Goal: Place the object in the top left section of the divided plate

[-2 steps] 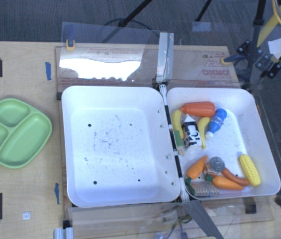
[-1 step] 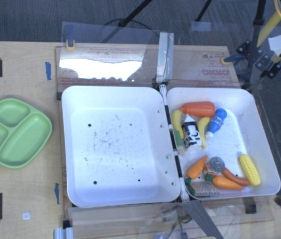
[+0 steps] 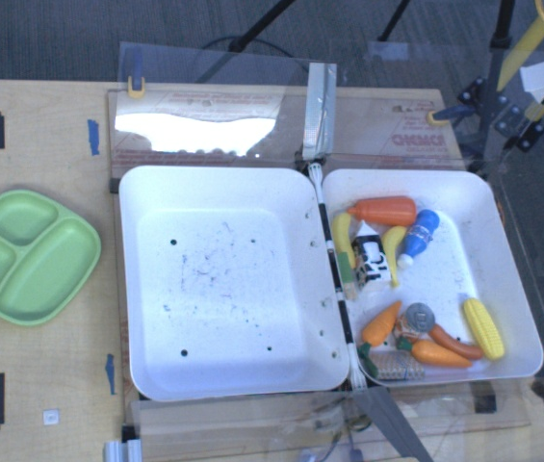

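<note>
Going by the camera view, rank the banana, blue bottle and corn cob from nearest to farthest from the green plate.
1. Banana, at the right bin's left edge.
2. Blue bottle, upper middle of that bin.
3. Corn cob, its lower right.

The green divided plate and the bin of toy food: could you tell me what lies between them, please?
In the camera view, the other white bin lies between the green divided plate and the bin of toy food.

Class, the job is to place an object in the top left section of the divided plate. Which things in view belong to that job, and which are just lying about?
Belongs to the job:
green divided plate
toys in the right bin, e.g. corn cob, blue bottle; which one is meant is unclear

Lying about:
left bin
blue tape marks
black tripod legs
</note>
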Controlling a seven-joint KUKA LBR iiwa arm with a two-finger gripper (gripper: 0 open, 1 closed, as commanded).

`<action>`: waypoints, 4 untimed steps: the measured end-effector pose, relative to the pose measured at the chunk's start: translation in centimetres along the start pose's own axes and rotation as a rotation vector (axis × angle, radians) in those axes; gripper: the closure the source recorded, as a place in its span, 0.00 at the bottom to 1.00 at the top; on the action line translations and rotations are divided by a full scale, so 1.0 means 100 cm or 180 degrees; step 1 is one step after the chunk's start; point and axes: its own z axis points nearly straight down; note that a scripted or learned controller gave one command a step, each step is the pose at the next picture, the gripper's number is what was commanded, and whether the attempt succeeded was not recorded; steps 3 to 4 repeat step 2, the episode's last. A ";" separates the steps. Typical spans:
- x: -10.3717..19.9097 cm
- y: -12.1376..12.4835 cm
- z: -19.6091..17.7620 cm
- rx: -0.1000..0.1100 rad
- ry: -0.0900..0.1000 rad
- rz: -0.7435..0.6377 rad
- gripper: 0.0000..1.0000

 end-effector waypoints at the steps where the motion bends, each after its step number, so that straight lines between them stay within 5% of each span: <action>1: 0.001 -0.003 -0.009 0.0017 0.0004 -0.0006 1.00; 2: -0.006 -0.056 0.029 -0.0056 -0.0036 0.0477 1.00; 4: -0.006 -0.056 0.029 -0.0056 -0.0036 0.0477 1.00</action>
